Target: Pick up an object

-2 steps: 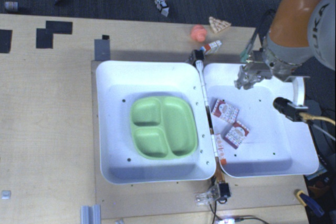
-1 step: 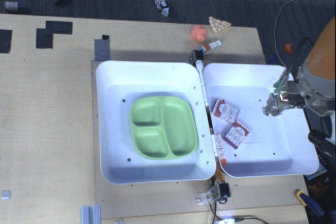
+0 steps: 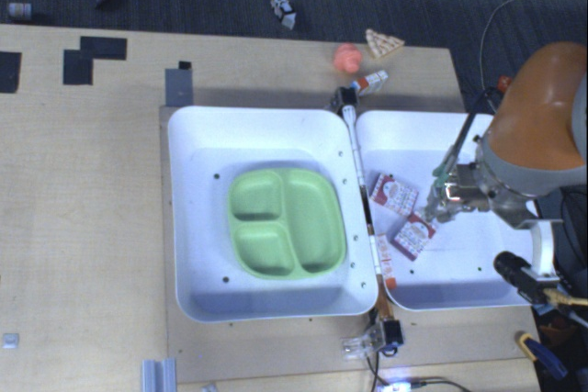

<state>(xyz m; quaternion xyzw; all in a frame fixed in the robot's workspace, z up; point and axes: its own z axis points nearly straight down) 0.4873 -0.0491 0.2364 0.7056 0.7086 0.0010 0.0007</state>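
Two small red-and-white packets lie in the right bin: one toward its left side, the other a little below and to the right. My gripper hangs over the right bin, just to the right of both packets, its tip close above the lower packet's upper right corner. Nothing shows between its fingers. The grey arm with its orange band reaches in from the right.
The left bin holds a green divided tray. On the bench behind the bins lie a pink ball, a wedge-shaped toy and a small tube. Cables and clips sit at the bins' front edge.
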